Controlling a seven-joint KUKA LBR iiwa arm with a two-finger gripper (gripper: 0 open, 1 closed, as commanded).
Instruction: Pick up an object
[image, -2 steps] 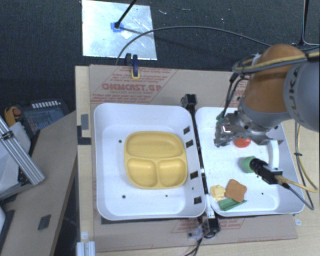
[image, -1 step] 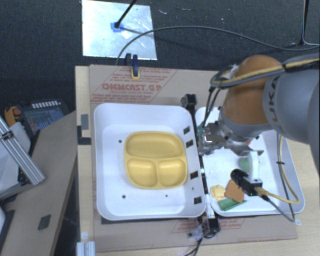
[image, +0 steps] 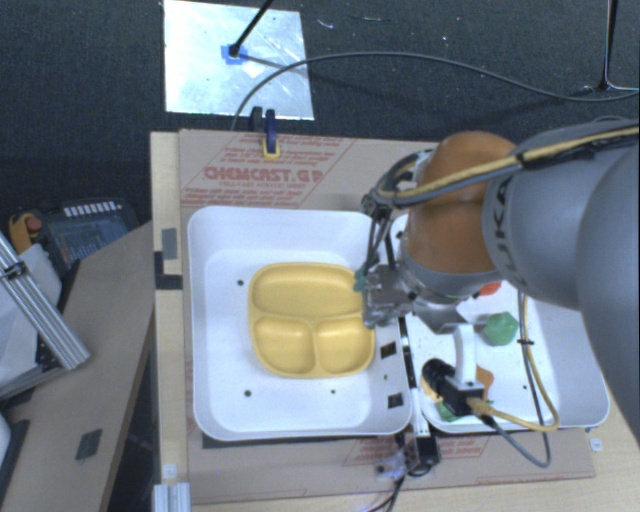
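Note:
A yellow plate (image: 305, 320) with three compartments lies flat in the middle of the left white bin (image: 222, 400). My gripper (image: 373, 298) hangs at the plate's right edge, close to the wall between the two bins. The orange wrist band and grey arm hide the gripper's lower part, and I cannot tell whether it touches the plate. A green block (image: 498, 328) lies in the right bin (image: 585, 405), just right of the arm. A small red-orange piece (image: 489, 290) peeks out from under the arm above it.
The arm covers most of the right bin. A yellow cable (image: 505, 422) and a black fitting (image: 440, 382) hang over that bin's front. Both bins rest on a cardboard sheet (image: 280, 165). A grey table (image: 95, 360) stands at the left.

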